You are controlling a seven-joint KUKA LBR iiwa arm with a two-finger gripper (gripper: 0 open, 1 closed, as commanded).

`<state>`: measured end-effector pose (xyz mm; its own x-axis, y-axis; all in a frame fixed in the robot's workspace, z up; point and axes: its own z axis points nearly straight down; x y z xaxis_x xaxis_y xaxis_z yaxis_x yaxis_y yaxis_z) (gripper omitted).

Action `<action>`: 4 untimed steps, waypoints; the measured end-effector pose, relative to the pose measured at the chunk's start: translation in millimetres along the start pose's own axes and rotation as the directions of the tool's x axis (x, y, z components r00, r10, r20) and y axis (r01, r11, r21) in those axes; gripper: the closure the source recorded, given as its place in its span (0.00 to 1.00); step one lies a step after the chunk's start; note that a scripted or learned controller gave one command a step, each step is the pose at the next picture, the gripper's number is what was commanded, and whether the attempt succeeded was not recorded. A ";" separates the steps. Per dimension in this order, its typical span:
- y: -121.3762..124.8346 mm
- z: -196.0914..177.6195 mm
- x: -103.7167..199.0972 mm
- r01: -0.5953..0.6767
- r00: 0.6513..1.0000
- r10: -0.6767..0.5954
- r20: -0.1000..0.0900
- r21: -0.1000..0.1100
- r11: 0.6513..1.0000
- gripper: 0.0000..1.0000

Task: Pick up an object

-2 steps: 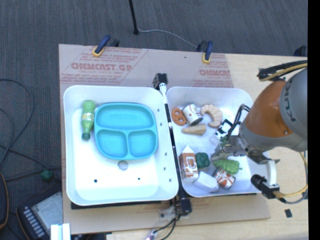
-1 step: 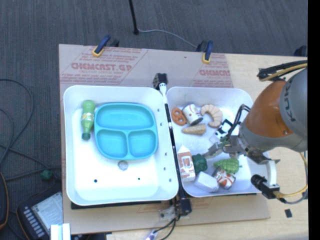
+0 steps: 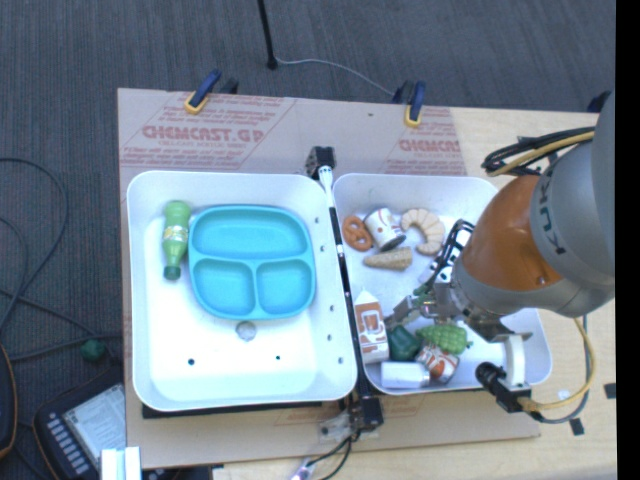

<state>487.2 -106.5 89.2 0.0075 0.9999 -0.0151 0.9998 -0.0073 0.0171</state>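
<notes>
The gripper (image 3: 418, 308) hangs low over the near half of the right bin (image 3: 470, 183), among a tight cluster of small things; whether it is released or clenched I cannot tell, and nothing shows between its tips. No object is lifted yet. The likeliest candidates lie just beside it: a green leafy toy (image 3: 445, 339), a dark green piece (image 3: 403, 344), a small carton (image 3: 371, 326) against the bin's left wall, a white tube (image 3: 405, 374) and a red-and-white can (image 3: 440, 365) at the near edge.

The risk comes from crowding. These things touch or overlap, so a closing grip may catch two at once, or pinch only an edge and let it slip. A descent may also push the pile against the near wall and wedge it.

Toward the far edge lie a pretzel (image 3: 354, 231), a bread roll (image 3: 388, 259) and a croissant (image 3: 428, 227), more spread out. The left bin (image 3: 150, 368) carries a blue tray (image 3: 251, 261) and a green bottle (image 3: 176, 237).
</notes>
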 end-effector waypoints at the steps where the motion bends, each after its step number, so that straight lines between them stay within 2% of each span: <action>1: 1.3 -10.2 2.6 0.003 1.000 -0.003 -0.006 0.001 1.000 1.00; 2: 0.8 -9.5 2.1 0.002 1.000 -0.002 -0.005 0.002 1.000 0.00; 3: 1.2 -18.9 2.2 0.002 1.000 -0.002 -0.005 0.002 1.000 1.00; 4: 1.2 -18.9 2.1 0.002 1.000 -0.002 -0.005 0.002 1.000 0.00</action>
<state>488.0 -104.1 108.1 0.0051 0.9999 -0.0102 0.9999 -0.0050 0.0149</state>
